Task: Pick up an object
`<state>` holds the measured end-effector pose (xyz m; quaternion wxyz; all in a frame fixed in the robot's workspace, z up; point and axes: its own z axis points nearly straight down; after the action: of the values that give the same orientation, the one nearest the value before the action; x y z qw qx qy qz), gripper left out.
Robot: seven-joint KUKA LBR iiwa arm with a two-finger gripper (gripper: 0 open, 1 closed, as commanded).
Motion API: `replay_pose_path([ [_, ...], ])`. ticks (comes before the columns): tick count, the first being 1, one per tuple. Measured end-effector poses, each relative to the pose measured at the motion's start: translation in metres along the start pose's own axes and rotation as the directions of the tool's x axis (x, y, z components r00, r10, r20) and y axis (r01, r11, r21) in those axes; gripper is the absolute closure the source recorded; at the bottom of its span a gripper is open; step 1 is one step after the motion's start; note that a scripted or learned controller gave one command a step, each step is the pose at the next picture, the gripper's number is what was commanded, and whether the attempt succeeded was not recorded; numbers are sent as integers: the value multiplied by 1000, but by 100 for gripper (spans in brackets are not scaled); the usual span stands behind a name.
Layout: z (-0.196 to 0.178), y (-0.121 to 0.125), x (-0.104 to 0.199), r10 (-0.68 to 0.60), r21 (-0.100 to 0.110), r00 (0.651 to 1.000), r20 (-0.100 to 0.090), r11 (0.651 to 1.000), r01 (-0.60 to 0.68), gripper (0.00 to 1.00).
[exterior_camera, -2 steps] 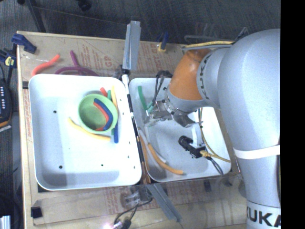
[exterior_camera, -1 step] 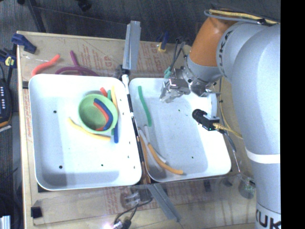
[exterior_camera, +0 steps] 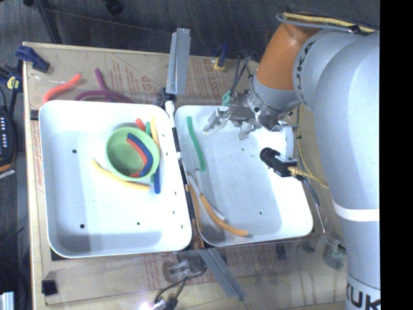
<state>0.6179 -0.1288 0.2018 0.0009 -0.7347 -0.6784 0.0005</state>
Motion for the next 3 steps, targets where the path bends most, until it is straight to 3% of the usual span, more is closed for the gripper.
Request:
replay_pose_path([
  [1,95,8,20,-93,-1,996,7,996,93,0],
  [2,107,-29,12,-208,-4,978,12,978,208,0],
  [3,98,-29,14,-214,-1,977,8,977,214,100],
])
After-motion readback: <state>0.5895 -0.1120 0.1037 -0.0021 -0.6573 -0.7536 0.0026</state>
